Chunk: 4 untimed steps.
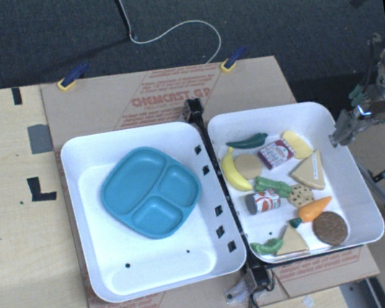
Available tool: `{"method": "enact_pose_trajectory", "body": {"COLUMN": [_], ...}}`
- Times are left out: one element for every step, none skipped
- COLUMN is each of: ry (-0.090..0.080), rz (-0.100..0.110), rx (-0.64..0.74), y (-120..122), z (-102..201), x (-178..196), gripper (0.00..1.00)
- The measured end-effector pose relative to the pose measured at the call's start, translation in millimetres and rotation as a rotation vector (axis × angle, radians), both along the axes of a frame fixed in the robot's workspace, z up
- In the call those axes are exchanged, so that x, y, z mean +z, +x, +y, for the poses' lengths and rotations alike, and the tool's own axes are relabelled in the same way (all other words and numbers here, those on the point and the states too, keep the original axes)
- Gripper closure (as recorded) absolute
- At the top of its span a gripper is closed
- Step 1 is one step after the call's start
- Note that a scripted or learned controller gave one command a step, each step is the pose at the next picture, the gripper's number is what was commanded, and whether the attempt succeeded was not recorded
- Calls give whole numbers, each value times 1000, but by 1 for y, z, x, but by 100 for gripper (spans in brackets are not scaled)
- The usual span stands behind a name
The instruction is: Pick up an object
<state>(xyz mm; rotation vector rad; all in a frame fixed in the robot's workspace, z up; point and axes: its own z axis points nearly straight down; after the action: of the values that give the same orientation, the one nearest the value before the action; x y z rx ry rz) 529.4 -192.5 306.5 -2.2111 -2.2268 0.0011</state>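
The right white bin [352, 181] holds several toy foods. Among them are a yellow banana [232, 172], a green chili [247, 142], a yellow lemon [297, 143], a small red and white packet [274, 153] and a cheese wedge [310, 172]. Lower down lie a small can [263, 203], an orange carrot [313, 209], a round brown patty [330, 227] and a sandwich wedge [288, 244]. My gripper [342, 133] hangs just outside the bin's right rim, level with the lemon, away from all the food. Nothing shows between its tips.
The left white bin [91, 225] holds a blue sectioned plate [150, 192]. A black divider [215, 182] runs between the bins. Both bins rest on a cardboard sheet [160, 93], with a white cable [179, 31] lying behind it.
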Motion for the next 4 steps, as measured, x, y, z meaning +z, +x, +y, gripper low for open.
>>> {"method": "enact_pose_trajectory", "body": {"ry": [1,2,3,1], "rz": [0,1,1,8], "rx": [2,4,7,-8], "y": [1,1,2,-41], "z": [1,2,4,22], "x": [9,19,28,-49], "gripper": [100,100,100,100]}}
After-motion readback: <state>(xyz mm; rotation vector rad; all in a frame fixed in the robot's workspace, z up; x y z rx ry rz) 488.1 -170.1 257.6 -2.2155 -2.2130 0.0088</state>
